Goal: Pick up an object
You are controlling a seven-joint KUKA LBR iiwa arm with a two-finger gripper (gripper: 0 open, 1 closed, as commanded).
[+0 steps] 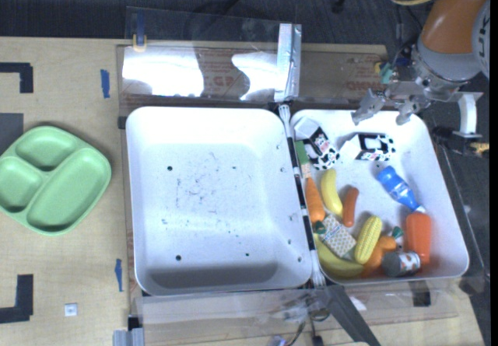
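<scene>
I see my gripper spread wide over the right bin's far rim, holding nothing. That bin holds a banana, corn cob, blue bottle and carrot.

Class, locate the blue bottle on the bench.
The blue bottle lies in the right bin, toward its right side, above the orange cylinder.

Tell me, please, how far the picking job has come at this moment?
Nothing looks picked yet: the toys, such as the blue bottle and the corn cob, lie in the right bin. In hand: the tool hangs open over that bin's far edge, holding nothing. Left: descend, close on one object, lift it.
</scene>
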